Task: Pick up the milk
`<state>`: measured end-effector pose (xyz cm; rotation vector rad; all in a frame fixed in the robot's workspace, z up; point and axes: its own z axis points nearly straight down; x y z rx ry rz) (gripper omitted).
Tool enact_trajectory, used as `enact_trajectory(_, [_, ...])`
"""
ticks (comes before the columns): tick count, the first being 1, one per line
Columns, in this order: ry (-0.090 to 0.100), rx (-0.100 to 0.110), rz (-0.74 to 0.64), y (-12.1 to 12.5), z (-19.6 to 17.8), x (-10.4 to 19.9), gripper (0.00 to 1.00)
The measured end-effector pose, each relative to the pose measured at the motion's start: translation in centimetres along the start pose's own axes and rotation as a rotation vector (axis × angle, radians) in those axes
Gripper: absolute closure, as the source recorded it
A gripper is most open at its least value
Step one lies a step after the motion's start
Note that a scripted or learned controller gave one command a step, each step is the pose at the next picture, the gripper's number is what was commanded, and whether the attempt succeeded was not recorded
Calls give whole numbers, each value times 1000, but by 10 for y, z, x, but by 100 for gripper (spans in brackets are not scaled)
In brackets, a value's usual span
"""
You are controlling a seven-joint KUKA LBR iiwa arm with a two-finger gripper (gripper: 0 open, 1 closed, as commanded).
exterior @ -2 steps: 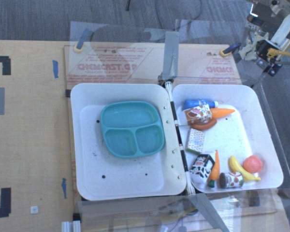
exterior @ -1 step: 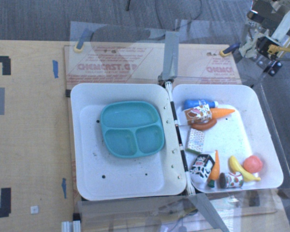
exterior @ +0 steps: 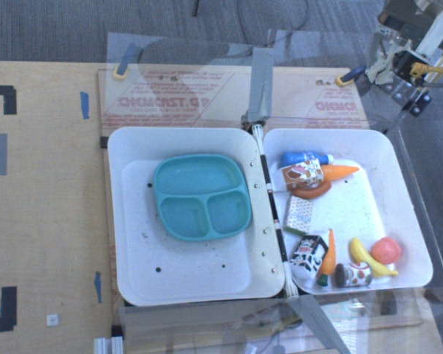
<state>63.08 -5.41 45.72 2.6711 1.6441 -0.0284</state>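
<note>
Milk carton [exterior: 308, 252] lies at right bin's [exterior: 406, 198] 7 o'clock, touching carrot [exterior: 327, 254]. Gripper [exterior: 399, 65] parked at 1 o'clock, finger state indeterminable. Approach from carton's left, avoiding carrot.

Faint red lettering ran across the clear sheet [exterior: 179, 94] behind the bins, mirrored and too washed out to read for certain. A second red mark [exterior: 337, 107] sat on its right part, equally illegible. Nothing else carried readable text.
</note>
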Motion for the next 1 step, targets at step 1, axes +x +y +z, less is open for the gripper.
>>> enact_trajectory(1, [-4,0,-6,1,-7,4,100])
